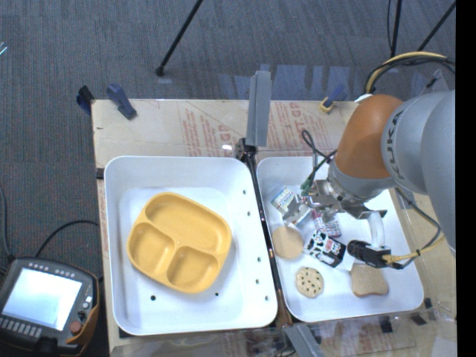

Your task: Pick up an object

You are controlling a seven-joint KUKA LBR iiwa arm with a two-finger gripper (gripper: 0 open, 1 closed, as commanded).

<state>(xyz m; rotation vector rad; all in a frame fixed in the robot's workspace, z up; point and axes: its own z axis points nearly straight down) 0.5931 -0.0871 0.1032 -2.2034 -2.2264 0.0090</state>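
We see the gripper (303,208) low in the right bin (405,292), near its left wall, beside a small silver packet (282,198); whether it grips anything we cannot tell. The cookie (309,282) and toast piece (369,280) lie along the bin's near edge, probably scattered loosely so any one can be picked.

One fixed camera looks down on me from above the bench (171,129), tilted slightly so the carpeted floor (89,36) fills the frame's top. Both white bins (119,199) sit in the lower half, at middling distance. My arm (416,147) enters from the right edge.
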